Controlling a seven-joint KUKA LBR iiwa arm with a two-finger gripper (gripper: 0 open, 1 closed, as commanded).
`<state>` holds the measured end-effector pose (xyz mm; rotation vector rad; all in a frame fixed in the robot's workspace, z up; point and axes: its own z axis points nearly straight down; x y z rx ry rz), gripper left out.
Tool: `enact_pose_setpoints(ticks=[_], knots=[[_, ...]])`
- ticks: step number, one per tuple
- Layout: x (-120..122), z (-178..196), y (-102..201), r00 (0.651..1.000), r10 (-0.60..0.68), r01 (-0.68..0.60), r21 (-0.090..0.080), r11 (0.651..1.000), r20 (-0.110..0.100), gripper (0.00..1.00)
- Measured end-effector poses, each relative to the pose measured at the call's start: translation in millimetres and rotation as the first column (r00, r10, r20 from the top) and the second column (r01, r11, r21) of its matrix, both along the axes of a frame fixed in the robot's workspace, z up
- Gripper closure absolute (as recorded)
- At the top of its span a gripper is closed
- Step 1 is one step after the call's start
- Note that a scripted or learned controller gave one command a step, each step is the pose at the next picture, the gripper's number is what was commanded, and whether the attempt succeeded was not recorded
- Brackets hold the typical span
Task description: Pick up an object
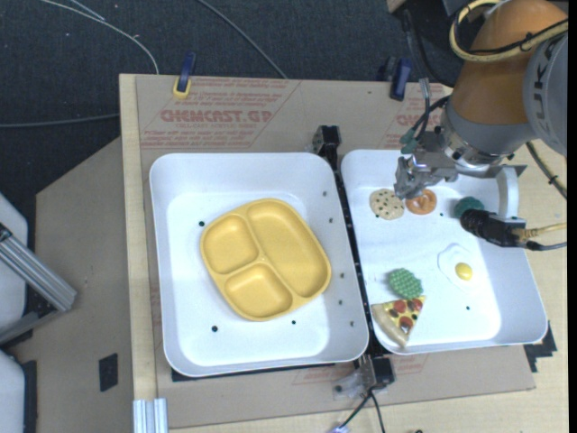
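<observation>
gripper (413, 185): down in the right bin's (514, 327) far-left corner, between cookie (387, 205) and orange round thing (421, 204); can't tell how the jaws stand
fried egg (458, 267): mid right bin, loads of bare floor around it
green piece (406, 282): near left wall, pizza slice (398, 318) right below it, tight against the near edge
left bin (176, 188): yellow divided plate (264, 258) in the middle, open margin all round

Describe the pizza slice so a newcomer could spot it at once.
Look in the right bin, at its front left corner. The pizza slice lies there, just below a green bumpy piece. It is the one wedge shape, yellow with red dots.
</observation>
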<state>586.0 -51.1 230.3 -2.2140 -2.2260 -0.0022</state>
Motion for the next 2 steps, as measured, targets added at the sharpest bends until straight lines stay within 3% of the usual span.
enact_pose_setpoints(ticks=[2], knots=[[-10.2,5.3,113.2,1.000,-0.001,0.001,-0.001,1.000,0.002,1.00]])
